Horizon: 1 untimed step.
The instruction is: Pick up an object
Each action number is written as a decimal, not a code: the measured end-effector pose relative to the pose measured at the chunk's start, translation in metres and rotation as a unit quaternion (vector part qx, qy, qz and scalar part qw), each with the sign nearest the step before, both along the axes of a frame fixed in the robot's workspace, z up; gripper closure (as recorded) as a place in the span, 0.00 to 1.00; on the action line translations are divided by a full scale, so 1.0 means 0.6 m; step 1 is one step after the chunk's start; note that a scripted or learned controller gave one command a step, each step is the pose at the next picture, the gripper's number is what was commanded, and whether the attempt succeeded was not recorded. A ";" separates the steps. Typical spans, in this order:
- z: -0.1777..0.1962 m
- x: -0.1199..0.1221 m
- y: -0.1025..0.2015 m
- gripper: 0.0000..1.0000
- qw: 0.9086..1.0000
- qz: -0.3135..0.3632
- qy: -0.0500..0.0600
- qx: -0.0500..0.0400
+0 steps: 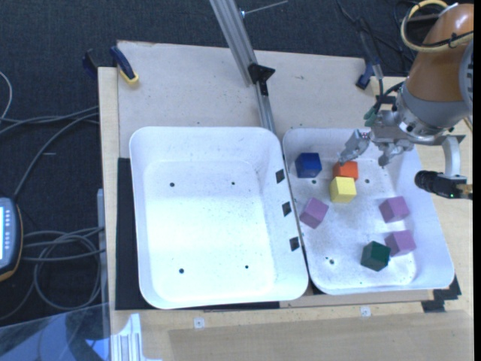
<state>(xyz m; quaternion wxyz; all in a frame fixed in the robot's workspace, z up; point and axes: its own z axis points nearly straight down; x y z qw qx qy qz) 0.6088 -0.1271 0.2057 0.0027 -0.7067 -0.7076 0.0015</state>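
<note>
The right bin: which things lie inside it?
Inside the right bin: blue cube, orange cube, yellow cube, green cube, three purple cubes. The tool covers some floor.

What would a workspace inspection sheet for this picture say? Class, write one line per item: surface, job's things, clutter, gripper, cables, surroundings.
Surface: wooden bench bearing a left bin and a right bin, side by side.
Job's things: in the right bin, a blue cube, orange cube touching a yellow cube, three purple cubes, green cube.
Clutter: nothing seen.
Gripper: gripper above the right bin's far edge, fingers spread, nothing between them.
Cables: grey cables on the floor at left.
Surroundings: dark carpet; slanted metal pole.
</note>
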 end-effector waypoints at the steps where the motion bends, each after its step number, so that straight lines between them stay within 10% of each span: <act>1: -0.099 0.011 0.007 0.00 1.000 0.000 0.000 0.000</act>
